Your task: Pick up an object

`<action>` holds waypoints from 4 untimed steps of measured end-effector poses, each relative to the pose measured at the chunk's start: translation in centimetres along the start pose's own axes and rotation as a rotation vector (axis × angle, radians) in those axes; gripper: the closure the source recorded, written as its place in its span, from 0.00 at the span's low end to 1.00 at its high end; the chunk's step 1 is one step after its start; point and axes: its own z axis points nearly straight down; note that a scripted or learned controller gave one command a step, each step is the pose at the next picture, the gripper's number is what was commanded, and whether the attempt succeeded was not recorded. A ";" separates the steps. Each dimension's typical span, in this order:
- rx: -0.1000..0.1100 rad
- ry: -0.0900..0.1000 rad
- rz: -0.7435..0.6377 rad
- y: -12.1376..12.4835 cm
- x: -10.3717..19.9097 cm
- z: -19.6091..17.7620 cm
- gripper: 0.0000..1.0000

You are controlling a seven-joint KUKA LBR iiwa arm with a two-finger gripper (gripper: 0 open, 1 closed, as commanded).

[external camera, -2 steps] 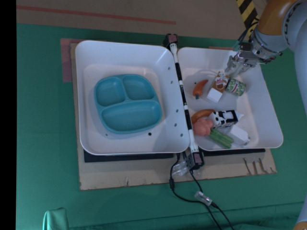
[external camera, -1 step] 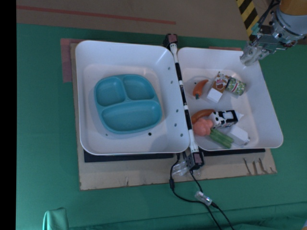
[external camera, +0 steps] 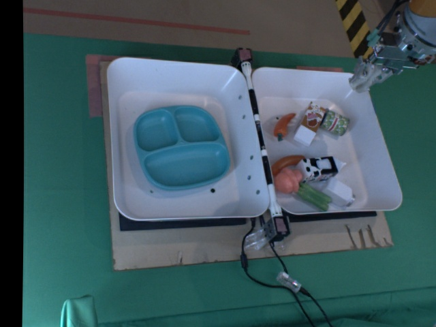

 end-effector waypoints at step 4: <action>0.004 0.002 0.000 -15.8 0.0 5.9 1.00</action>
